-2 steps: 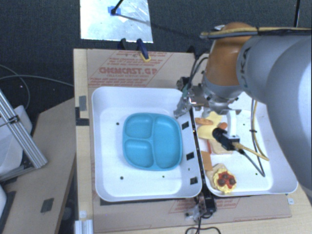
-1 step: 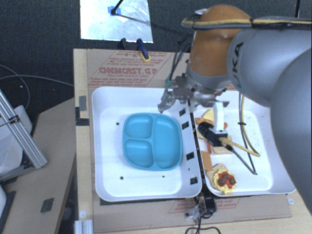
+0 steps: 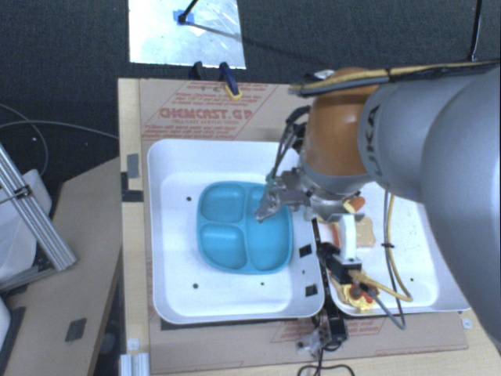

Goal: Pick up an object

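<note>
A: What lay nearest the camera?

B: The front edge of the bench, where dark clips and some wiring (image 3: 333, 331) sat at the seam between the two bins. Just above that came the front rim of the left bin (image 3: 180, 288) and of the right bin (image 3: 415, 288).

A: And inside them?

B: In the left bin a blue divided plate (image 3: 235, 237) lay flat, toward the right half of the bin, with three compartments showing. In the right bin small items were bunched along the left wall: something red and yellow (image 3: 358, 291) near the front corner, and a pale tan piece (image 3: 364, 229) a little farther back.

A: Where was the gripper?

B: The gripper (image 3: 268, 204) hung over the plate's upper right compartment, at its rim. Whether it touched the plate I could not tell, nor how it was set; nothing showed as held.

A: Farther back?

B: The orange band (image 3: 337, 135) and grey arm (image 3: 438, 131) reached in from the right. Behind the bins lay brown cardboard (image 3: 205, 110) with red lettering, then a shiny sheet (image 3: 186, 22) on dark carpet.
</note>
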Robot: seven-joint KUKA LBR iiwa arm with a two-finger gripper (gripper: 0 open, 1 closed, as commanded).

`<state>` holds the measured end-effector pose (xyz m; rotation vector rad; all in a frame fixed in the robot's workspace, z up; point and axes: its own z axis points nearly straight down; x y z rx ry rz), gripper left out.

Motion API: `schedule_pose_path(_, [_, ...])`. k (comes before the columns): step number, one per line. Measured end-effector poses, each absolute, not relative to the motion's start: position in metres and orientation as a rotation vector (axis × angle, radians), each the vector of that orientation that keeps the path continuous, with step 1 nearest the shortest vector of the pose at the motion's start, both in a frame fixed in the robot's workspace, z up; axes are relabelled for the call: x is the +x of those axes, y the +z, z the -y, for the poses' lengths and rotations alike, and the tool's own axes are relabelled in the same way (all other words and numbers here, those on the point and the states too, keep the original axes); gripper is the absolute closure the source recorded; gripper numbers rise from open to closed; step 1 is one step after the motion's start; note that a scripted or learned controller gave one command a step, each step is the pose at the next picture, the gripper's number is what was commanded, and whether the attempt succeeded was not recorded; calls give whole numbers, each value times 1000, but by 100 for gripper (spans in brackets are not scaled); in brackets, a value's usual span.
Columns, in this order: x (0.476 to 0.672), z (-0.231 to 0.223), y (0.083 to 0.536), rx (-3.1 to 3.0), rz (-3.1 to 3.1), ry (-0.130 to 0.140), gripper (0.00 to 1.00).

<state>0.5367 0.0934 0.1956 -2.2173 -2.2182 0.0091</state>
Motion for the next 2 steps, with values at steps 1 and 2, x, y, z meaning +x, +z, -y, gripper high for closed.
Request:
schedule_pose_path(1, [567,-178,248,-2209,2236,-14,0])
schedule_pose_path(2, [489,-158,340,-2217,2228,-14,0])
